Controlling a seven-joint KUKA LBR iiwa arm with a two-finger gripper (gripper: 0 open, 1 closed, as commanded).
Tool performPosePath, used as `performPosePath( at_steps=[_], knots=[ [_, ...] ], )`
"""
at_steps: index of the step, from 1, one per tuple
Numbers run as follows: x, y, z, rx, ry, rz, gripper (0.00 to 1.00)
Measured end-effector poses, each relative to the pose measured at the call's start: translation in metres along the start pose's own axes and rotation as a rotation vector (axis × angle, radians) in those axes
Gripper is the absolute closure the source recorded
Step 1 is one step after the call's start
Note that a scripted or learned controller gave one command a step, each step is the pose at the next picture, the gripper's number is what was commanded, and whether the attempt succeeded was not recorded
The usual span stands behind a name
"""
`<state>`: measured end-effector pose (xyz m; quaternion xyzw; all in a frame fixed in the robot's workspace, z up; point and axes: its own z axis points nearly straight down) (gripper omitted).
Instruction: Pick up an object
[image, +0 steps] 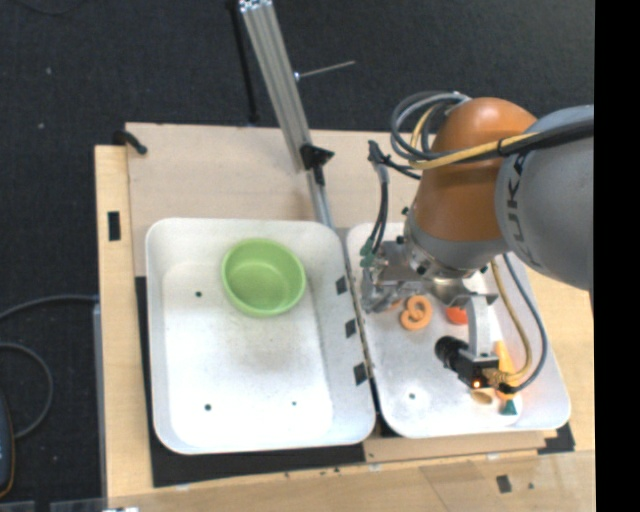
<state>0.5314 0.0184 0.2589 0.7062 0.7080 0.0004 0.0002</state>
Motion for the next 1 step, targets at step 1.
performPosePath(
  at_steps=[1],
  knots=[
    [0.0432, -0.0124, 0.0110, 0.001, 0.000, -0.004, 1.00]
  ],
)
